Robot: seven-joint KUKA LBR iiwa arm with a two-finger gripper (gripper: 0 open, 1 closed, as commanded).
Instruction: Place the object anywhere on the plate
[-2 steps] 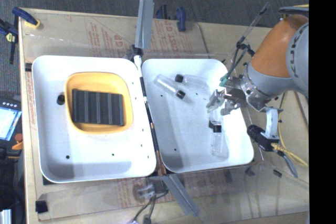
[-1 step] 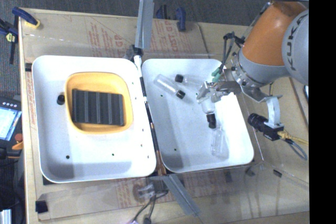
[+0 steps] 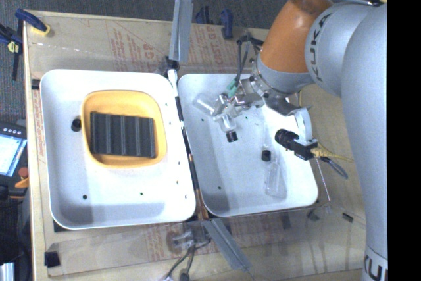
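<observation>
Single arm (image 3: 329, 36) enters over the right edge of the table (image 3: 99, 33) and reaches across the right bin (image 3: 223, 197). Orange band sits above the wrist, over the bin's far right corner.

Claw (image 3: 228, 116) hangs low over the far left part of the right bin, near the wall shared with the left bin. Whether it is spread or pressed together: cannot tell, since the metal parts blur together at the tip. Nothing can be made out between them.

Clear plastic object (image 3: 274, 179) lies on the floor of the right bin, toward its near right corner, with a small dark cap (image 3: 266, 155) at its far end. It lies apart from the claw, touching nothing but the bin floor.

Left bin (image 3: 59, 204) holds the plate (image 3: 125, 102): yellow rim, rounded-square shape, dark ribbed insert (image 3: 123, 135) in its centre. Plate sits toward the far half of that bin.
</observation>
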